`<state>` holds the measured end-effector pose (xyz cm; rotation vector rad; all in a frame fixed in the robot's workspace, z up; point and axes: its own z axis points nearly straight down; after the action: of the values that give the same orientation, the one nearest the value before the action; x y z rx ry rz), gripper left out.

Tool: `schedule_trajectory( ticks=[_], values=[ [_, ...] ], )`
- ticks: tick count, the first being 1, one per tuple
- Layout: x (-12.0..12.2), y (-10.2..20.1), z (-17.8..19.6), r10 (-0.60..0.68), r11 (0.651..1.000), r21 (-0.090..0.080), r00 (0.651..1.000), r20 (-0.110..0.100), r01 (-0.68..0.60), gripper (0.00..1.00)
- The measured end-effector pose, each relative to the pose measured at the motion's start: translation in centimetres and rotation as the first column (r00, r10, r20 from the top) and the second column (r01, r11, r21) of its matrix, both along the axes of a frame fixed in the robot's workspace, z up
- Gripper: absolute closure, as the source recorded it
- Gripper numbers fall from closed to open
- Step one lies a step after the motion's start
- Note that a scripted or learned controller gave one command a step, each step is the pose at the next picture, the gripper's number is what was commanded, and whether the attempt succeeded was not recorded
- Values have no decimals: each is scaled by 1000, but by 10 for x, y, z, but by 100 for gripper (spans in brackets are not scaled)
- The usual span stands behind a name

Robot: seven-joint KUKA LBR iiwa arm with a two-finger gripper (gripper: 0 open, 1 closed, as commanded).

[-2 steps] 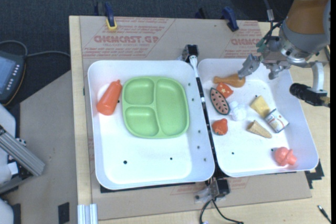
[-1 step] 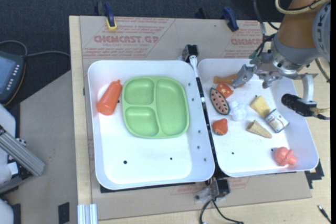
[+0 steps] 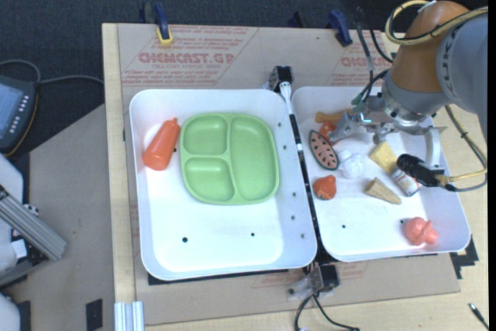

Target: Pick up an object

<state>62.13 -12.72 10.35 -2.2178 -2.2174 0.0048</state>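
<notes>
Two shallow white plastic bins are seen side by side on a counter covered with brown cardboard (image 3: 232, 50) that bears red printed letters. In the left white bin (image 3: 163, 244) a light green plastic plate (image 3: 230, 157) is placed; it has rounded corners and three smooth compartments. Just beside its left edge an orange plastic toy in the shape of a bottle or carrot (image 3: 160, 144) is laid at a slant.

In the right white bin (image 3: 364, 240) several small toy foods are scattered. An oval dark slice with a red edge and pale dots (image 3: 324, 149) lies near the bin's left wall, and a small red-orange rounded piece (image 3: 325, 187) is found below it. A pale yellow wedge like cheese (image 3: 382, 156) and a tan cone-shaped piece (image 3: 382, 191) are seen in the middle, with a crumpled clear or whitish thing (image 3: 353, 163) to their left. A pink rounded toy (image 3: 419, 230) rests near the lower right corner. A small orange piece (image 3: 326, 120) lies near the upper part.

The grey arm with its glossy orange band (image 3: 422, 50) is lowered over the upper part of the right bin. The metal gripper (image 3: 370, 122) is seen just above the yellow wedge; how far it is opened cannot be told, and no object is seen held in it.
</notes>
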Motion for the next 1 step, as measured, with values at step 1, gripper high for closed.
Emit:
schedule_trajectory(
  ticks=[1],
  values=[
    [4,1,-13,1,1000,2,1000,10,-1,0]
  ],
)
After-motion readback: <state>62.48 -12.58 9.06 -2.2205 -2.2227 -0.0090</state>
